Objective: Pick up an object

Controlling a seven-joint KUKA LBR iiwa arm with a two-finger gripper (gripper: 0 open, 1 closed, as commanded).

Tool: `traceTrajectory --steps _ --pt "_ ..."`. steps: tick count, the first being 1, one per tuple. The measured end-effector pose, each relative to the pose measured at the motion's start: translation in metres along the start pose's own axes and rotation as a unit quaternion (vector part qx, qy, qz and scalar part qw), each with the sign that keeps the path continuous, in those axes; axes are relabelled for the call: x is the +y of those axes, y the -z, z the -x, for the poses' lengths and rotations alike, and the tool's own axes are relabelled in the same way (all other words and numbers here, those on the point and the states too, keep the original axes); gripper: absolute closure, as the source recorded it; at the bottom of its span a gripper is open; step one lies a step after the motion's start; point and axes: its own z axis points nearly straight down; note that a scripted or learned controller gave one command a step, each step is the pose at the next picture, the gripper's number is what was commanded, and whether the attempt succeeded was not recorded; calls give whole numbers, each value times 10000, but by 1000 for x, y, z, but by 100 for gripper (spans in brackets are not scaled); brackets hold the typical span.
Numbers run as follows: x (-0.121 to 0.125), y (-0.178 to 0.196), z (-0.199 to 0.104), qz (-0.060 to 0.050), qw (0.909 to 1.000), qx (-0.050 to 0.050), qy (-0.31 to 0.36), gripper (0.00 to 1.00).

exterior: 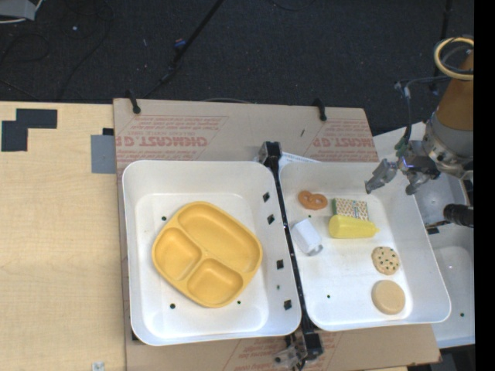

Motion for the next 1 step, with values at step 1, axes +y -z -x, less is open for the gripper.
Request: traceTrajectory --steps 1 --pt "3 9 0 69 10000 -16 13 0"
